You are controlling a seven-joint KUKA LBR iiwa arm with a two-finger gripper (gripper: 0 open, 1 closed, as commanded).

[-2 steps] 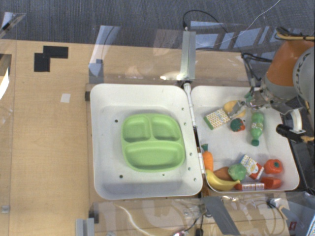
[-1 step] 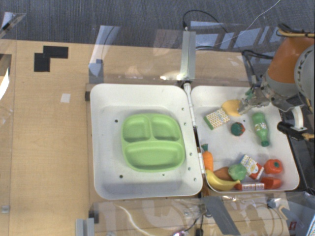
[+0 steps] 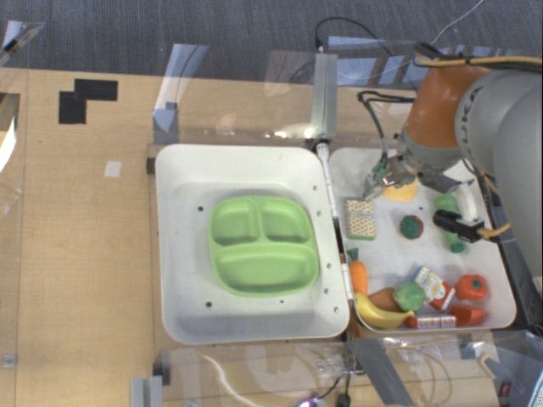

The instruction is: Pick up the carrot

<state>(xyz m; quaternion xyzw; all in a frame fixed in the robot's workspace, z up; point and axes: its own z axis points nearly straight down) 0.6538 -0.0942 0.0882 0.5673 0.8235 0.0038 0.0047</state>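
The carrot (image 3: 359, 275) is a small orange piece with a green top. It lies at the near left of the right bin (image 3: 506, 308), against the left wall, just above a banana (image 3: 377, 314). My gripper (image 3: 383, 179) hangs over the far part of the same bin, next to a yellow wedge (image 3: 402, 192) and above a waffle-patterned square (image 3: 361, 219). It is well away from the carrot, open, with nothing between its fingers.
The left bin (image 3: 182, 312) holds a green divided plate (image 3: 263, 244). The right bin also holds a dark green ball (image 3: 411, 225), a light green piece (image 3: 447, 203), a tomato (image 3: 471, 287), a green block (image 3: 408, 296) and a small carton (image 3: 433, 285).
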